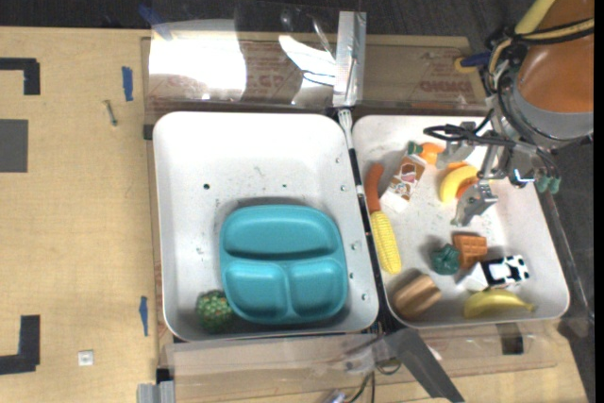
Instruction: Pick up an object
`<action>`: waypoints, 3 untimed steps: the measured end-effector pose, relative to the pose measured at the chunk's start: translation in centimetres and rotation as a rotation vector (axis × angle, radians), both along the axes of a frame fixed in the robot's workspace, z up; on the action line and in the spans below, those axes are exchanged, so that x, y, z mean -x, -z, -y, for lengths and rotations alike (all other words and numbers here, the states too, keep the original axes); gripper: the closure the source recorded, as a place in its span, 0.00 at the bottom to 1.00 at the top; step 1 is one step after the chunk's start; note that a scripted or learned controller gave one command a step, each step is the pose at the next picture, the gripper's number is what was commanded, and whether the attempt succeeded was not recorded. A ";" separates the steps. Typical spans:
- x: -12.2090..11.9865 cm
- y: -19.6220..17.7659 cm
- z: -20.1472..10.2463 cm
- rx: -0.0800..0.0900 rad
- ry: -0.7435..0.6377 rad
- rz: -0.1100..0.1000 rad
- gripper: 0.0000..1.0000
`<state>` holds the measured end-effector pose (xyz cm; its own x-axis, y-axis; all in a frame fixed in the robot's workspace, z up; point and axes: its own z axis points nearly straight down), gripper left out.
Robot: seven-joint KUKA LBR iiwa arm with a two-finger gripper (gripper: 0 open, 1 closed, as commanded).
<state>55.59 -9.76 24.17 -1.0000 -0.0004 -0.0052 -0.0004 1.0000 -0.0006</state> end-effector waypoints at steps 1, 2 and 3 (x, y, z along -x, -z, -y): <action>-3.4 12.2 2.0 0.005 0.010 0.039 0.00; -7.9 13.0 1.3 0.015 -0.194 0.044 0.00; -10.9 15.6 7.0 -0.001 -0.120 -0.011 0.00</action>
